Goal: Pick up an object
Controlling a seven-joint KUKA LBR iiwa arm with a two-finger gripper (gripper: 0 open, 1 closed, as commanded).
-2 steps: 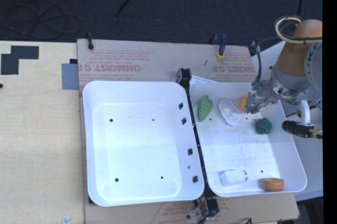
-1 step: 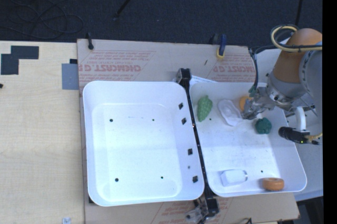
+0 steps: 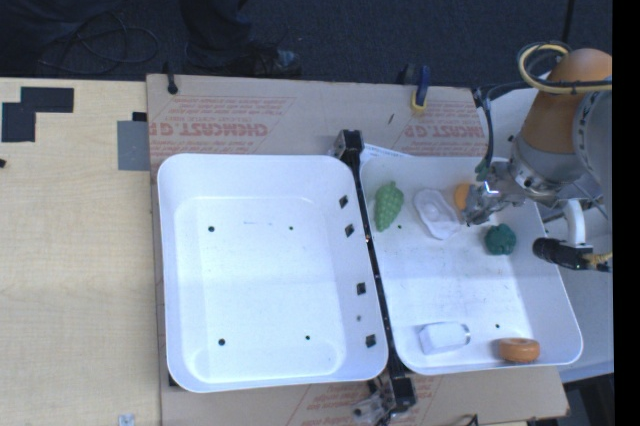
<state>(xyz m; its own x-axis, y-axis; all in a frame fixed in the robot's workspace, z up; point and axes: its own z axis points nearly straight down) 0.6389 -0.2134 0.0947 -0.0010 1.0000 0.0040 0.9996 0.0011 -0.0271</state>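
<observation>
Hovering low over the right bin, your end effector sits btwn a clear plastic piece and a dark green ball; can't tell its grip state. Light green object lies nearby.

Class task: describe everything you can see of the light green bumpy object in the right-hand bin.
The light green, bumpy, knobbly-surfaced object looks like a soft rubber or plastic toy, roughly oval and tapering toward its lower end. It lies on the floor of the right shallow white bin, near that bin's upper left corner, close to the black divider between the two bins. It rests alone: a pale translucent piece lies to its right, apart from it.
</observation>
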